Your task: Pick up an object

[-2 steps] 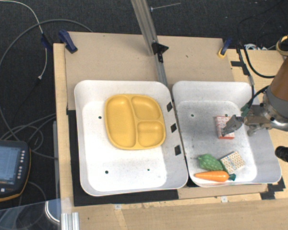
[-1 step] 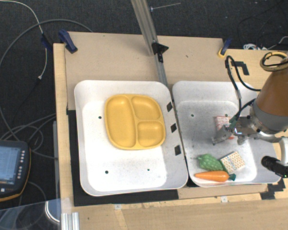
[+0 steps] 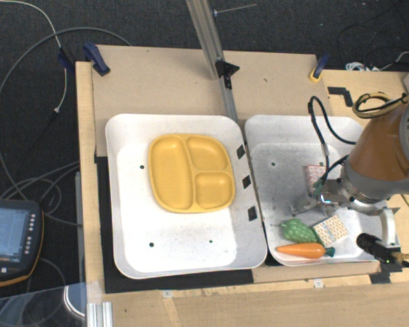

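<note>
Nearest me, along the front wall of the right bin (image 3: 259,182), lies a toy carrot (image 3: 300,251), orange w/ a green stub at its right end, flat on its side. Just behind it sits a green knobbly toy (image 3: 298,231), prob. a veg of some sort, almost touching the carrot, and right beside that a small patterned card or packet (image 3: 332,230), tilted. A bit further back is the gripper (image 3: 318,197), low over the bin floor near a pinkish boxy item (image 3: 313,175); can't tell how its tips are set from this angle, and I see nothing clearly caught in it. My guess for the pick: the carrot is light, stiff plastic, smooth, so likely slippery; I'd take it across the thick middle, not the tapered tip, though it hugs the wall so clearance is tight. The green piece looks bumpier, prob. better grip. The flat card would be hardest, too thin. Farther left, the left bin (image 3: 123,182) holds a yellow divided plate (image 3: 191,172), three compartments. At the back, a metal rail (image 3: 208,29) runs up betw. the bins.
</note>
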You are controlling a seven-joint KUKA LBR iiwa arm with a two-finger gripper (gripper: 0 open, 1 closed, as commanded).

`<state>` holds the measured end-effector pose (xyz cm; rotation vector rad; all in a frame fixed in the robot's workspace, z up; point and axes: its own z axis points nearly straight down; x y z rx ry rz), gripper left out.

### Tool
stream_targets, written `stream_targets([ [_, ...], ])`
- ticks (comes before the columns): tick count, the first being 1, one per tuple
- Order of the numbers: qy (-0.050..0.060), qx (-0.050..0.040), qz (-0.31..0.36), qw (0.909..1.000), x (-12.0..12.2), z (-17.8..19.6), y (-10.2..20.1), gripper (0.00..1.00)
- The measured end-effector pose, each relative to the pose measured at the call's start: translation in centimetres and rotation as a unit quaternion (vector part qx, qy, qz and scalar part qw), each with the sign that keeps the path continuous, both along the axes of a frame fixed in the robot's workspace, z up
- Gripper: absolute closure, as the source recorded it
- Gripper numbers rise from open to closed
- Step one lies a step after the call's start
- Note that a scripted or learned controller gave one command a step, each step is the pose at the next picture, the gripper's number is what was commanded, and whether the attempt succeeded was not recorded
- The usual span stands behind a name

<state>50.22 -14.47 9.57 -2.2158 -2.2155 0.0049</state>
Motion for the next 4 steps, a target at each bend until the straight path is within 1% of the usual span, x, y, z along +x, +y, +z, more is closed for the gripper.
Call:
stream_targets([
  [1,-0.004,-0.0011,0.0,1.0,0.2,1.4,0.0,1.0],
  [2,-0.007,-0.0028,0.001,1.0,-0.3,7.5,-0.4,1.0],
  [3,-0.008,-0.0028,0.001,1.0,-0.4,13.7,0.1,1.0],
  [4,-0.007,-0.0026,0.001,1.0,-0.3,17.5,0.1,1.0],
])
